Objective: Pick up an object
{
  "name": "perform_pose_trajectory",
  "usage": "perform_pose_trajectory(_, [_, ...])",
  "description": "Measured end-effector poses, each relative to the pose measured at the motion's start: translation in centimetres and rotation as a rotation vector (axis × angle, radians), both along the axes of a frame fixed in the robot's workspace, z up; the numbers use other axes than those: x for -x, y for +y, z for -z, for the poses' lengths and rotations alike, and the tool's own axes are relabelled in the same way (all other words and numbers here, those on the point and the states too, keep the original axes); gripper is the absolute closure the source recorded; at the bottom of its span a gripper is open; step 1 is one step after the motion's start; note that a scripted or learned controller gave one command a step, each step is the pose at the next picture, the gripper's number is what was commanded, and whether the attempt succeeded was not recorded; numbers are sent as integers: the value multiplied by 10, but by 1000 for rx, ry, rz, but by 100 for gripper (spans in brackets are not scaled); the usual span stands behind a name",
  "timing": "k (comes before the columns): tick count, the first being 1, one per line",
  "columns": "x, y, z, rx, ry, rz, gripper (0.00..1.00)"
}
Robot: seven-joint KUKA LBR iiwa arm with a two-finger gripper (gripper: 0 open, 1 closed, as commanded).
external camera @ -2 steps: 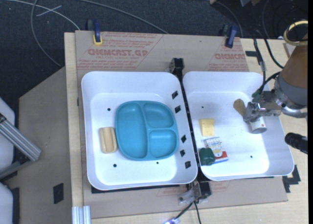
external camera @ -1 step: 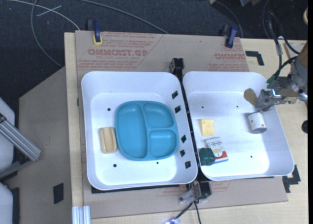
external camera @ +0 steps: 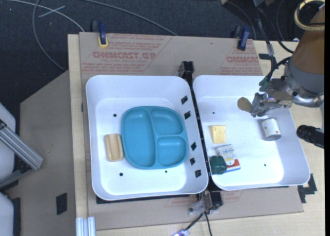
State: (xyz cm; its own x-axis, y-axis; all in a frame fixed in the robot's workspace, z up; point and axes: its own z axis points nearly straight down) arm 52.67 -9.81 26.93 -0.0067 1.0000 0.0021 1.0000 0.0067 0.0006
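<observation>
My gripper hangs over the upper right part of the right bin, with the arm coming in from the right. A small olive-tan object lies at its left tip, touching or nearly touching it; I cannot tell whether it is held. Just below the gripper a white and grey cylinder lies on its side. A yellow block, a small colourful packet and a dark green object sit along the bin's left side.
The left bin holds a blue divided plate and a tan block beside it on the left. A black divider with clips runs between the bins. Cables lie on the dark floor behind the bench.
</observation>
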Motion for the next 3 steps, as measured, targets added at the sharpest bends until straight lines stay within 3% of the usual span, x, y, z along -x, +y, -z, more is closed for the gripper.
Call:
perform_pose_trajectory(1, [8, 58, 1, -1, 3, 0, 100])
perform_pose_trajectory(3, [17, 153, 39, 0, 5, 3, 100])
